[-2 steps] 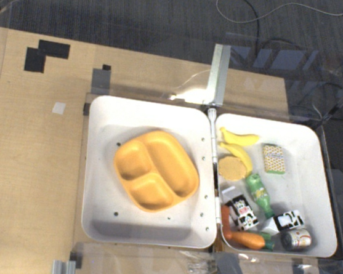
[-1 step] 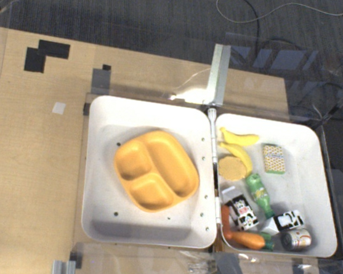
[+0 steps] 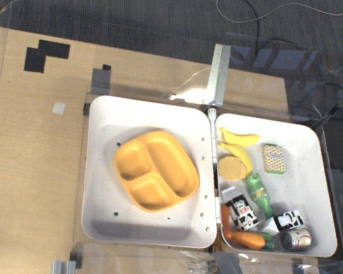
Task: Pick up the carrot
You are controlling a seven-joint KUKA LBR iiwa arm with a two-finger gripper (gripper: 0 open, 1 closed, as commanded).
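We find no text, brand, number or sign that can be read anywhere in this view. The black-and-white printed carton in the lower right of the frame and the second one just beside the can carry dark patches, but we cannot make out letters on them. The green bottle and the patterned green-edged packet in the upper right of the right bin are too small and blurred for us to read. The black blocks on the desk at the upper left form no characters we can tell.
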